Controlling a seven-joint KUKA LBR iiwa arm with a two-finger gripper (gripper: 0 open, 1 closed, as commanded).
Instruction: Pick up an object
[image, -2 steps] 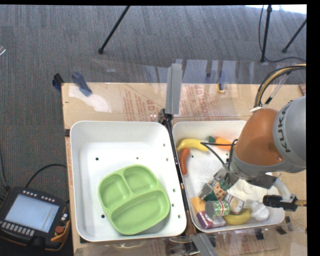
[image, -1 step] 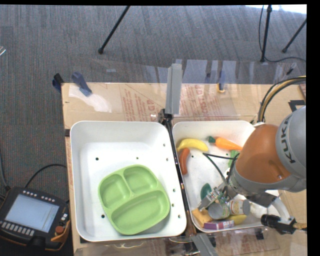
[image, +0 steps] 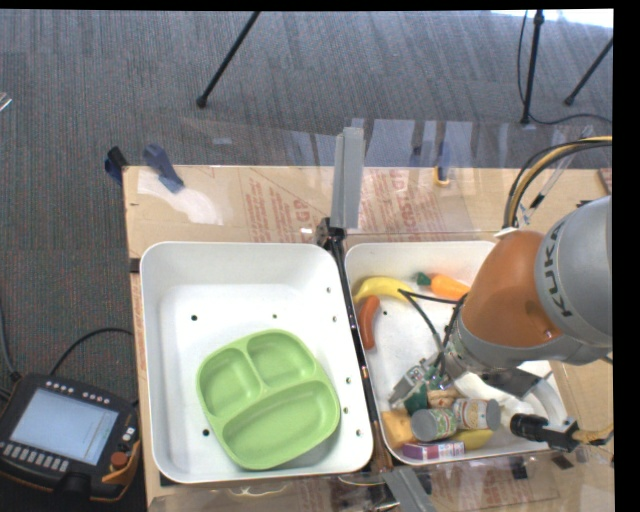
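So the arm takes up most of the right side of the frame, hanging over the right bin, and its claw sits low among the clutter at lower right. We honestly can't tell whether it has anything.

The left bin has loads of open floor around the green divided plate. That plate looks like stiff, light plastic, but it lies flat, so we'd only get it by the rim, and that's awkward.

Right bin is the better bet, we think. The bottle by the claw looks rigid, smooth and probably slippery, so grab it across the body. The banana, the red sausage-shaped thing and the carrot sit toward the upper part with bare floor between them. They look like light toy food, and we'd pinch them across the narrow width.

Watch the bin walls: the bottom items are jammed against the lower edge, so there's little room for claw tips there.
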